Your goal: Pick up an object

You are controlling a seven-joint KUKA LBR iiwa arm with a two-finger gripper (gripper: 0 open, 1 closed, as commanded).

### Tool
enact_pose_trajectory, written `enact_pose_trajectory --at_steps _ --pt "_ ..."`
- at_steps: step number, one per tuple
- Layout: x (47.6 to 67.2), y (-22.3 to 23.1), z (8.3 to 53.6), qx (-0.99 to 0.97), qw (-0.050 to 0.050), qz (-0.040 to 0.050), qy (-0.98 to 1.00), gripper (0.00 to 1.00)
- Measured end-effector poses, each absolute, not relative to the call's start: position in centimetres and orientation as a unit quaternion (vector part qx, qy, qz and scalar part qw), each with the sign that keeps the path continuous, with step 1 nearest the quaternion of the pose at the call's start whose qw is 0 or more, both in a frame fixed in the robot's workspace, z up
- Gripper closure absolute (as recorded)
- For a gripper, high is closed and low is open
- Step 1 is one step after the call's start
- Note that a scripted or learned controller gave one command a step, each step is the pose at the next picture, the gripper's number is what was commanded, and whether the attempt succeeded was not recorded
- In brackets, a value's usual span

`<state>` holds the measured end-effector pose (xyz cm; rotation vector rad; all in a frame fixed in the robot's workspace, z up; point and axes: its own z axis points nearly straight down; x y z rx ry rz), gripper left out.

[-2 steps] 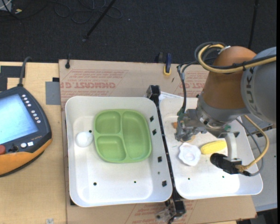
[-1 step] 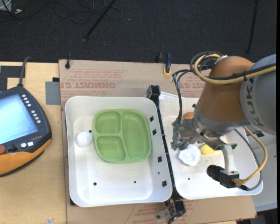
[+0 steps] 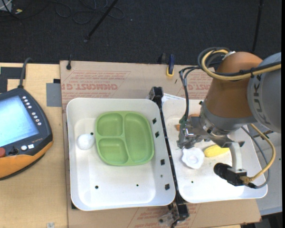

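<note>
My gripper [image 3: 186,139] hangs low over the left part of the right bin [image 3: 213,194], under the orange wrist band. Just below and to its right lies a small white cup-like object [image 3: 194,158], close to the gripper but apart from it. A yellow object [image 3: 215,151] lies to the right of the white one, partly under the arm. A small orange-brown piece [image 3: 183,124] peeks out beside the gripper's upper left. In the left bin [image 3: 114,186] sit a green divided plate [image 3: 124,138] and a white ball [image 3: 85,141].
A raised divider with black clips [image 3: 162,146] separates the two bins. A teach pendant [image 3: 16,127] rests on the bench at the far left. The arm's body covers the right bin's upper right.
</note>
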<state>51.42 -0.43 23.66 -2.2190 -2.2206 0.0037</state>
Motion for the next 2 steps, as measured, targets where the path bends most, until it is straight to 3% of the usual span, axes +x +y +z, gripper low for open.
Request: enact_pose_trajectory --at_steps 1,2 --pt "50.9 0.1 21.8 -0.709 0.002 0.002 -0.705 1.0" --pt "52.0 0.2 22.1 -0.708 0.001 0.001 -0.707 1.0"
